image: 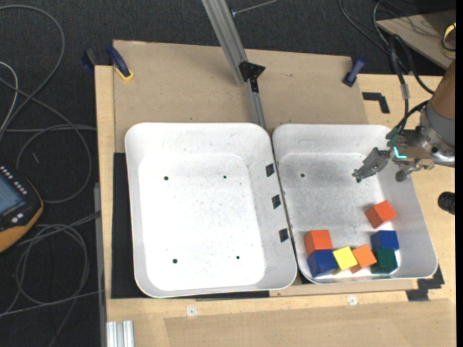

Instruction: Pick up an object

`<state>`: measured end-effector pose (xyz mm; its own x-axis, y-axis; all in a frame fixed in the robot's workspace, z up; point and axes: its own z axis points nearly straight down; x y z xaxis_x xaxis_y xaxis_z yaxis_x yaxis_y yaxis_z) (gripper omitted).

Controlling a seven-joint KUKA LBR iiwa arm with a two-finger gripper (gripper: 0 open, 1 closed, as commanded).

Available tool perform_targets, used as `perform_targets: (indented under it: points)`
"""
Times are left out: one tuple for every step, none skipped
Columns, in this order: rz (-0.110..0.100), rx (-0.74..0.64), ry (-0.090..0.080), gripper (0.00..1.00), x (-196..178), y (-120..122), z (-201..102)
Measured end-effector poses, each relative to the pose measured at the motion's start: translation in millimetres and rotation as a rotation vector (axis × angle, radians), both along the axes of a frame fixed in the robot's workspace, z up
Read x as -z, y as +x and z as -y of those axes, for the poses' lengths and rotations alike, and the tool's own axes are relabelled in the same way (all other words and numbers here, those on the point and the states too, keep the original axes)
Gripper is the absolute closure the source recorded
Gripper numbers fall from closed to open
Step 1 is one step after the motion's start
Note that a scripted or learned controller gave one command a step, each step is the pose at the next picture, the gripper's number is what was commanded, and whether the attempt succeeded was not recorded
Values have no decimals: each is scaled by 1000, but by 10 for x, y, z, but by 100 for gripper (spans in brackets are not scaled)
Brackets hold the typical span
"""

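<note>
Several small blocks lie in the right bin [325, 132], toward its front. An orange block [380, 212] sits alone near the right wall. Below it are a blue block [387, 238] and a green block [385, 261]. Along the front wall sit a small orange block [364, 256], a yellow block [346, 257], a second blue block [323, 263] and a larger orange block [317, 240]. My gripper [383, 170] hangs over the right bin's back right part, above and behind the lone orange block. It is open with nothing between its fingers [367, 165].
The left bin [195, 130] adjoins the right one across a shared ridge with black clips [275, 201]. A slanted metal pole [230, 42] rises behind the bins. Cables lie on the dark floor at left.
</note>
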<state>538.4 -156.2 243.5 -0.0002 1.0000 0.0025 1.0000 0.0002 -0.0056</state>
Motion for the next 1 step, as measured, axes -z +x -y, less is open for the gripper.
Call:
perform_targets:
  points:
    - [5, 0, -1, 0, -21, 8, 1]
